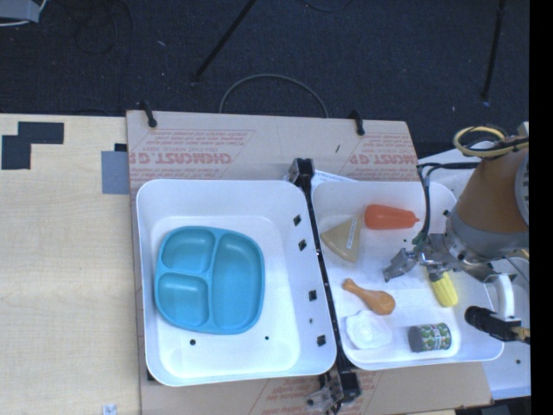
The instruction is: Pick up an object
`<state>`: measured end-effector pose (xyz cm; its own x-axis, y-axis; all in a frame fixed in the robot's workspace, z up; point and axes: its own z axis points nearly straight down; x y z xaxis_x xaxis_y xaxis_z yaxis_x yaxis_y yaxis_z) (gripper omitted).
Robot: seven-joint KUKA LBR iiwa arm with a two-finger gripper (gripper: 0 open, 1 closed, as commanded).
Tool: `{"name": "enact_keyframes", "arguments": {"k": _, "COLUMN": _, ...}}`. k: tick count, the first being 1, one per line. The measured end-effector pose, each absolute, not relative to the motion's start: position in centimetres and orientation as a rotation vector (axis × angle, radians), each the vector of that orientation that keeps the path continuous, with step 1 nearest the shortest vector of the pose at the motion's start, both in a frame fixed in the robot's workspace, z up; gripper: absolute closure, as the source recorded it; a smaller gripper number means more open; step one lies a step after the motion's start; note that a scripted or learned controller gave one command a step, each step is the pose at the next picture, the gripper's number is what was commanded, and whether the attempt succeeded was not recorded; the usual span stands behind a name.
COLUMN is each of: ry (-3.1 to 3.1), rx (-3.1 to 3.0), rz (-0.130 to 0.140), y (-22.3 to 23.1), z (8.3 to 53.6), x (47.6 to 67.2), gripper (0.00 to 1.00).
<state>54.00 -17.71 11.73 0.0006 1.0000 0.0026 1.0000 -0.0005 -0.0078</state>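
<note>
Hovering low in the right bin, our gripper sits beside the yellow corn; we cannot tell its state. We risk nudging the corn against the bin wall and closing on nothing.

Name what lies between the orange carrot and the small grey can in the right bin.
In the camera view, the gripper and a yellow corn cob lie between the orange carrot and the small grey can.

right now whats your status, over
Gripper low in the right bin, nothing seen held. Carrot, corn, can loose nearby. Blue plate in the left bin.
</note>
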Motion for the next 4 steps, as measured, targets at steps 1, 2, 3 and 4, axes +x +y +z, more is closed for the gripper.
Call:
{"name": "enact_keyframes", "arguments": {"k": 1, "ry": -2.217, "rx": -2.221, "rz": 0.003, "y": -17.6, "z": 8.6, "x": 54.0, "gripper": 0.0}}
{"name": "enact_keyframes", "arguments": {"k": 2, "ry": -2.213, "rx": -2.226, "rz": 0.002, "y": -17.7, "z": 9.8, "x": 54.0, "gripper": 1.0}}
{"name": "enact_keyframes", "arguments": {"k": 3, "ry": -2.223, "rx": -2.222, "rz": -0.001, "y": -18.2, "z": 14.3, "x": 54.6, "gripper": 1.0}}
{"name": "enact_keyframes", "arguments": {"k": 4, "ry": -2.224, "rx": -2.221, "rz": -0.002, "y": -17.8, "z": 18.6, "x": 54.7, "gripper": 1.0}}
